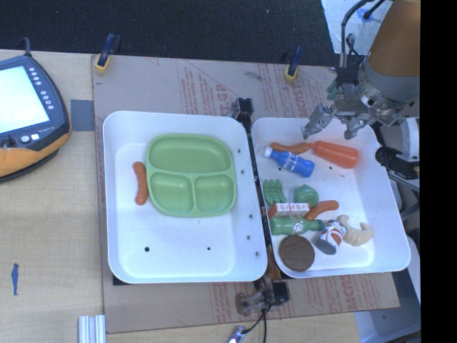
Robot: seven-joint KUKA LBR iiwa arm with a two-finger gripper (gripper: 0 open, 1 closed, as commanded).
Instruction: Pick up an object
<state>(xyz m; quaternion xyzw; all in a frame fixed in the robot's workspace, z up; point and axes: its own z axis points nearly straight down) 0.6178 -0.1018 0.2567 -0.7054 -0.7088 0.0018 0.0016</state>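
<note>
So in the camera view the gripper (334,125) hangs over the far end of the right bin (382,213), fingers spread apart with nothing between them, so as far as I can tell nothing is picked up yet and basically the whole job is left: come down, close on something, lift. Closest candidates sit just near of it: an orange carrot-looking piece (335,153) lying flat, and a blue bottle (291,163) to its left, with a thin orange strip running between them. Farther toward the near end of that bin there's a green ridged thing (273,191), a green pepper-ish toy (306,194), a green bottle (295,226) lying on its side, a brown round disc (295,252) and a pale croissant shape (356,232), all pretty crowded together, some touching. The left bin (171,259) holds a green divided plate (191,175) and an orange sausage (141,182) just left of it. Both bins sit side by side on a sheet of cardboard (178,84) clamped at the far edge to a light wooden bench (50,263), a tablet-like pendant (28,113) rests at the far left, and the floor beyond is dark
</note>
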